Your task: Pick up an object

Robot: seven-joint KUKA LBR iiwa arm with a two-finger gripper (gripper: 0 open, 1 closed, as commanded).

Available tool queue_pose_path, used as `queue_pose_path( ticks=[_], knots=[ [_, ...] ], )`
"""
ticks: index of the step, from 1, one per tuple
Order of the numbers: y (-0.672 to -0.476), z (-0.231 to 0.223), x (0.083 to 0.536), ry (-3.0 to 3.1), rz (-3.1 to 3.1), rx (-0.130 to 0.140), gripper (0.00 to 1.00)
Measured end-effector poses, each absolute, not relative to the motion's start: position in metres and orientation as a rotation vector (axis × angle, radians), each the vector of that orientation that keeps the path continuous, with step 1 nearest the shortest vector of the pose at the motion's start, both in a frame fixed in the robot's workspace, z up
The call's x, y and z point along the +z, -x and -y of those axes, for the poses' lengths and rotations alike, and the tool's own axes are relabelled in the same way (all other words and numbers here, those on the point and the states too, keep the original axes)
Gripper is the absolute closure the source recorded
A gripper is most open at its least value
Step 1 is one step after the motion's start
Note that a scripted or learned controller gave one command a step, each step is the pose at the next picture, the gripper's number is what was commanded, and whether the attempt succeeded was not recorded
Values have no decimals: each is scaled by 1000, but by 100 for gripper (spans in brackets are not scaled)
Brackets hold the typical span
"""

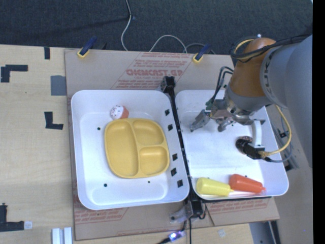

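A: Starting at the left, what sits in the left white bin [81,151]?

B: A yellow plastic plate with three compartments [136,147] lies flat in the middle of it. Just beyond the plate's far edge there is a small white and pink ball-like toy [118,112], touching or almost touching the rim. The plate looks stiff and light, but it is broad and lies flat, so a two-finger claw could only take it by the raised rim.

A: And the right white bin [274,187]?

B: Along its near wall lie a yellow, rounded plastic piece [213,187] and an orange, carrot-shaped toy [246,183], end to end and apparently touching. Both look light, hard and smooth, so likely slippery. Taking either across its narrow middle seems the safer hold, though the near wall crowds them.

A: Where is the arm?

B: The gripper [212,122] hangs over the far part of the right bin, well apart from the two toys. Its fingers are spread and nothing is between them. The orange band and grey arm [277,80] rise behind it to the right.

A: So nothing is picked yet?

B: By the look of it, no; every object rests in its bin.
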State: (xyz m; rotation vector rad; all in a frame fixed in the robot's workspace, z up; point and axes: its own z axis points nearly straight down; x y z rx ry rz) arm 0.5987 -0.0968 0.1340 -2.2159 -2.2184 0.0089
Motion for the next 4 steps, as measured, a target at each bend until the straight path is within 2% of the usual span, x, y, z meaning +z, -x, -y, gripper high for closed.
queue_pose_path(
  ticks=[1, 2, 4],
  knots=[
    [-598, 96, 82, 2219, 2224, 4, 0],
    [-599, 96, 95, 2219, 2226, 1, 100],
    [-588, 93, 203, 2222, 2225, -4, 100]
  ],
)
